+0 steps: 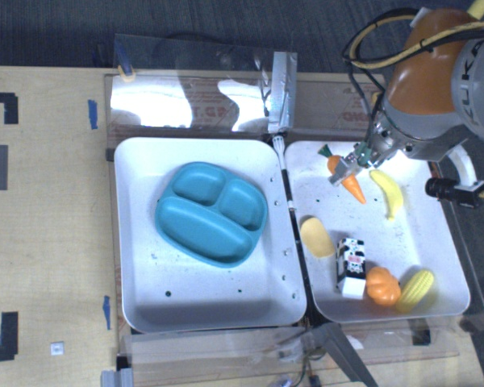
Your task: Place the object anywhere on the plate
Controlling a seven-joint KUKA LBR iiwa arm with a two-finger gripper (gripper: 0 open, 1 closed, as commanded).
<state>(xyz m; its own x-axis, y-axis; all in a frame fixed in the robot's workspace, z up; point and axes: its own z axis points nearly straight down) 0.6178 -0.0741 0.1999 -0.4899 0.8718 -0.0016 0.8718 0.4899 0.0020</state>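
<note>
Grasp step: my gripper (356, 162) is down at the carrot (348, 181) in the right bin (444, 232); grip state unclear. Next: confirm hold, lift, carry left to the plate (212, 212).

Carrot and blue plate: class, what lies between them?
In the camera view, between the carrot and blue plate lie bare bin floor and the bins' adjoining rims.
</note>
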